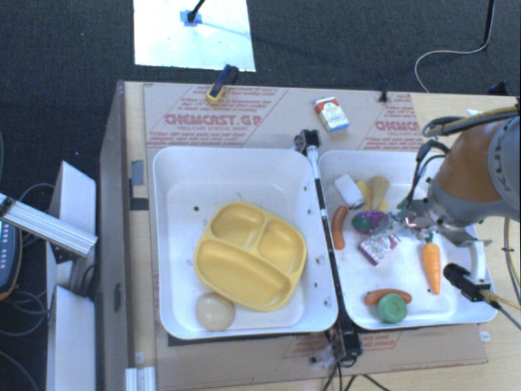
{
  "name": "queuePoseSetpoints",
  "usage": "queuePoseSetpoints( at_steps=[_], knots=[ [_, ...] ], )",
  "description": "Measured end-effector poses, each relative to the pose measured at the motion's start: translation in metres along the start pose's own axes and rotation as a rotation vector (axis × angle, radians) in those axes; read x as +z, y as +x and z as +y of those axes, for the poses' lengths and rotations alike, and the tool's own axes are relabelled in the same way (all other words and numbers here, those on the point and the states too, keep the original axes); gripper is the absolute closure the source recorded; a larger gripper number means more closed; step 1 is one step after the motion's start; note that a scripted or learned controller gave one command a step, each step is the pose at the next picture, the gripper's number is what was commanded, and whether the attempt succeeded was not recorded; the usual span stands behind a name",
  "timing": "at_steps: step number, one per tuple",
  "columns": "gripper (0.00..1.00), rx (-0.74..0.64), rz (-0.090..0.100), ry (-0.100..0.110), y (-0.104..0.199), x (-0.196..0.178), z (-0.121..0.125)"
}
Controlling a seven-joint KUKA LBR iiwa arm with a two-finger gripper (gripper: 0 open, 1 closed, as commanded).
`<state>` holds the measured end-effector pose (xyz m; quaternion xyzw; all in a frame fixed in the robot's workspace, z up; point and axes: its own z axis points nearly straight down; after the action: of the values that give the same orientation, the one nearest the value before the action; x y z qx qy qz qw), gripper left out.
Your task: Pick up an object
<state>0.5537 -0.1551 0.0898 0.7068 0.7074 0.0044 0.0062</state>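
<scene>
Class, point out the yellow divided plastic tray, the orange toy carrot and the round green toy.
Yellow divided plastic tray (250,255), camera view, middle ridge.
Orange toy carrot (432,265), camera view, mid-body.
Round green toy (391,308), camera view, top face.

A robotics lab: a worktop (269,108) faced with printed protective sheeting carries 2 white bins (183,165) of toy food, loose cables (444,55) trail over dark carpet (65,39), and aluminium framing (45,222) stands at left.

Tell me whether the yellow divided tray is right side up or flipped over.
Right side up: the yellow tray lies flat in the left bin with its three hollow compartments facing up.
</scene>
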Motion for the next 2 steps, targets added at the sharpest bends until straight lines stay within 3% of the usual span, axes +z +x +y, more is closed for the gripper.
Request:
queuePoseSetpoints(
  at_steps=[1,2],
  knots=[
    [0.00,-0.003,0.001,0.001,0.032,0.001,0.063],
    [0.00,-0.001,-0.005,0.011,0.052,0.005,0.097]
  ],
)
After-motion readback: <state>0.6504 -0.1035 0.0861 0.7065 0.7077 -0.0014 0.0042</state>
